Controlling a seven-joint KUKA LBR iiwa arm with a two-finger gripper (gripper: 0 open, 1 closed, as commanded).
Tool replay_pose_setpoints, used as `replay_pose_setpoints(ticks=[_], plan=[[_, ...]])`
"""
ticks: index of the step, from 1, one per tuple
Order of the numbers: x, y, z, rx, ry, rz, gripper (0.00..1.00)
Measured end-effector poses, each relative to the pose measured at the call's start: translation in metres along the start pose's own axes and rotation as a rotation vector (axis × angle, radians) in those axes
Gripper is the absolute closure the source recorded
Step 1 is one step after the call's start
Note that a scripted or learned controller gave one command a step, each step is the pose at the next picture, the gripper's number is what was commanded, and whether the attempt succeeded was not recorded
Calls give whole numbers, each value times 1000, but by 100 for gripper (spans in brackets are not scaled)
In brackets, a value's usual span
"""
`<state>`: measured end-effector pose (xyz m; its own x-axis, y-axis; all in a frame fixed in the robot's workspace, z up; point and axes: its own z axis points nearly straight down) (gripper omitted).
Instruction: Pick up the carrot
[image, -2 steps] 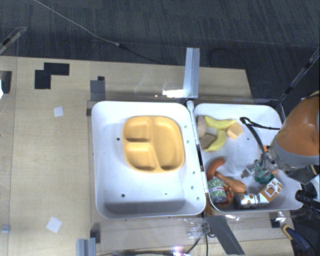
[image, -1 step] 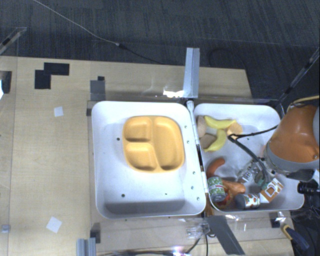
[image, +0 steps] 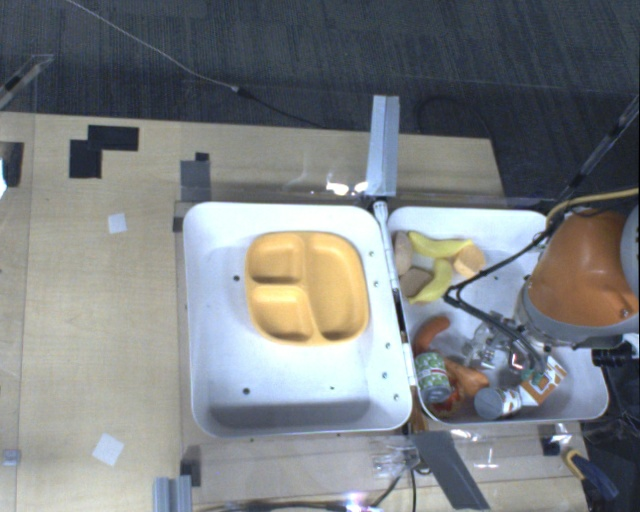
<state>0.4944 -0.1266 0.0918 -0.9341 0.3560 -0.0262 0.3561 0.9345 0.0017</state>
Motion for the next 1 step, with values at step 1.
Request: replay_pose_setpoints(ticks=[1], plan=[[-3,-6,0,-4,-2,-302,100]])
